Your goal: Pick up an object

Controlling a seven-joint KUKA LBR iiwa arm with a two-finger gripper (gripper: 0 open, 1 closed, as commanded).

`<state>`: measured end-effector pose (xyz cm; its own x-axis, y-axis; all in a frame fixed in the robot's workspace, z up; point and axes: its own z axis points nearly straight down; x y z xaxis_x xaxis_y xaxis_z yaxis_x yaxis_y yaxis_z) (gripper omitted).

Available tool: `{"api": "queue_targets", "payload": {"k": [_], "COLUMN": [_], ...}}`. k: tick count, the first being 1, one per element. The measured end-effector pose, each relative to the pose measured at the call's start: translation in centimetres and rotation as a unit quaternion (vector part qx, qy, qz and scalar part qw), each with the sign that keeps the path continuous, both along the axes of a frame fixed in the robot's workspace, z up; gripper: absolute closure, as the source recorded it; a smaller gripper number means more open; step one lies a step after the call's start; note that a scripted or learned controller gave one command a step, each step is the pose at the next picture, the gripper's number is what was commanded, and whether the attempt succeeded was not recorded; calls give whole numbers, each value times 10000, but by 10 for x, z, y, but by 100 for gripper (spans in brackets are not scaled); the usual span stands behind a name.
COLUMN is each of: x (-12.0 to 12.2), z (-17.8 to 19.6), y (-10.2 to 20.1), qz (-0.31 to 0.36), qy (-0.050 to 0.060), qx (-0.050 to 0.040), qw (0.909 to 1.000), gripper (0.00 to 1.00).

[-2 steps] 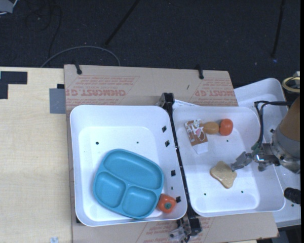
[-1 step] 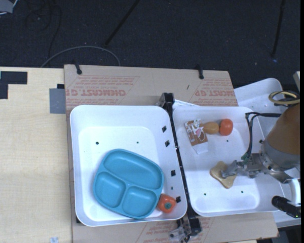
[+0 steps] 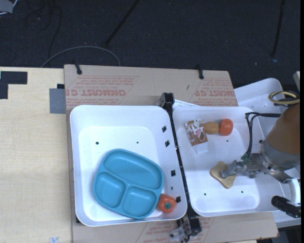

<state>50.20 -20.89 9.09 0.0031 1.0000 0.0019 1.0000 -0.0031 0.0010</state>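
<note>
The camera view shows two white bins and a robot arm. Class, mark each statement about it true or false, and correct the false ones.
1. The blue divided plate lies in the left bin. True.
2. The tan flat object lies in the left bin. False: it lies in the right bin, at the end effector.
3. A small orange-red object sits at the blue plate's lower right edge. True.
4. The small carton stands on the blue plate. False: it lies in the right bin.
5. The arm reaches in over the left bin. False: it is over the right bin.
</note>
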Motion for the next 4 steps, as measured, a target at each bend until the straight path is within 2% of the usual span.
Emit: {"api": "queue_targets", "payload": {"k": [1, 3, 4], "x": [1, 4, 21], "z": [11, 126, 119], "y": [1, 4, 62], "qz": [-10, 26, 44], "qy": [-13, -10, 18], "qx": [11, -15, 5], "qw": [10000, 10000, 10000], "gripper": [100, 100, 100]}}
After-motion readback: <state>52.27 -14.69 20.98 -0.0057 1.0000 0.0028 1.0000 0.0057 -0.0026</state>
